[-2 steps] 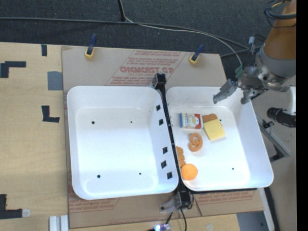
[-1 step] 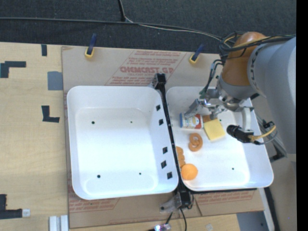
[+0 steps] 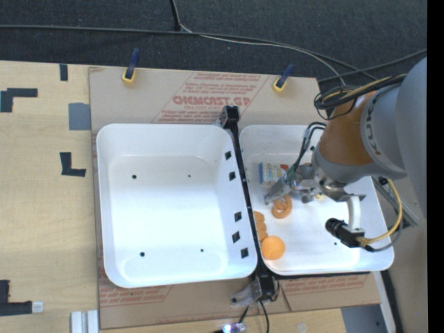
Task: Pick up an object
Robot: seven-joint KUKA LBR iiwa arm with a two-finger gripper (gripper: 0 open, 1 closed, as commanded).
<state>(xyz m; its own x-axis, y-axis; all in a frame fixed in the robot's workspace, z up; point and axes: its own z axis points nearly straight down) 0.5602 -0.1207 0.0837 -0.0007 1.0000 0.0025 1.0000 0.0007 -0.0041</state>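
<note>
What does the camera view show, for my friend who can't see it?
A grey robot arm reaches into the right white bin, its gripper low over a small orange ring. An orange ball lies nearer the front. The left bin sits beside it.

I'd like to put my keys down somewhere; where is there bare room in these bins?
The left bin offers bare floor wall to wall. The right bin is crowded: the gripper hangs over a small packet, with an orange ball near the divider.

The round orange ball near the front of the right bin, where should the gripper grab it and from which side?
Grip the round orange ball across its middle, coming straight down. It lies close to the divider wall between the white bins, so probably set the fingers parallel to that wall, clear of it. The gripper sits further back, over a small orange ring.
</note>
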